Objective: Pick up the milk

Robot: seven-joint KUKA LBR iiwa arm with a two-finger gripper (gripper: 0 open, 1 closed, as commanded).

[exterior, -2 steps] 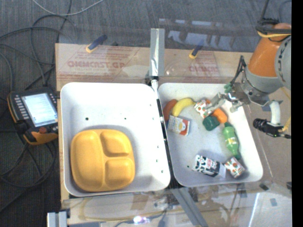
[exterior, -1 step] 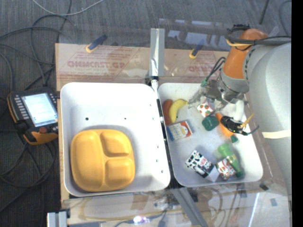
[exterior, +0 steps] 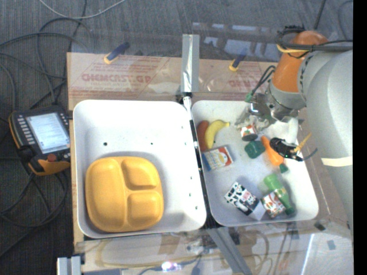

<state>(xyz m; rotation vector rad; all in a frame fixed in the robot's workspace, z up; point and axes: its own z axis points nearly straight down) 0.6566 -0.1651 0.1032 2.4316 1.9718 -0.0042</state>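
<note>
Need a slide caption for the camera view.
Gripper over right bin, above milk carton; yellow tray in left bin.

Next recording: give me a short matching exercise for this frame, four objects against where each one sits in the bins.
Things:
1. yellow divided tray
2. banana
3. black-and-white spotted milk carton
4. gripper

Places:
A. near front edge of right bin
B. far left corner of right bin
C. left bin, front half
D. over far side of right bin

Pairs: 1-C, 2-B, 3-A, 4-D
</note>
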